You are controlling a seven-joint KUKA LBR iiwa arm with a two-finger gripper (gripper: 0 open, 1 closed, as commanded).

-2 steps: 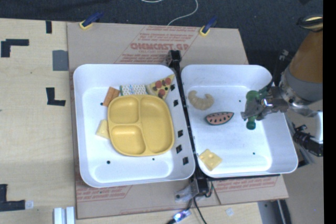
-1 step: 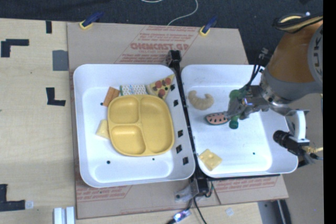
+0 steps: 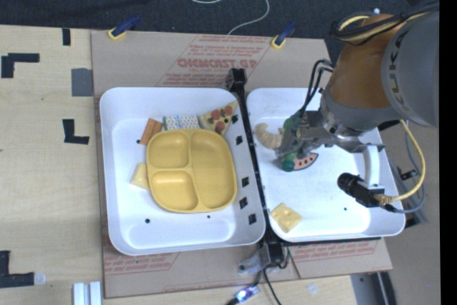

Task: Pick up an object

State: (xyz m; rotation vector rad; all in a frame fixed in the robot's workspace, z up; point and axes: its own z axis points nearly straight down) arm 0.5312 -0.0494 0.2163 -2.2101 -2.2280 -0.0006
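Observation:
My gripper point(image 3: 291, 148) reaches into the right bin point(image 3: 325, 218) from the right, low over a small cluster of toys. Under it lie a green piece point(image 3: 287, 165) and a watermelon slice point(image 3: 308, 162). A beige curved piece point(image 3: 265, 133) lies just left of the gripper. A yellow cheese wedge point(image 3: 285, 216) rests near the right bin's front left corner. The left bin point(image 3: 121, 211) holds a yellow divided plate point(image 3: 191, 170). The grey arm with its orange band point(image 3: 364, 75) hides the right bin's back right part.
Around the plate lie an orange block point(image 3: 151, 130), a pizza slice point(image 3: 220, 118), a patterned piece point(image 3: 180, 122) and a pale yellow piece point(image 3: 139, 174). A black divider point(image 3: 246, 153) runs between the bins. Cables hang by the arm at right point(image 3: 410, 182).

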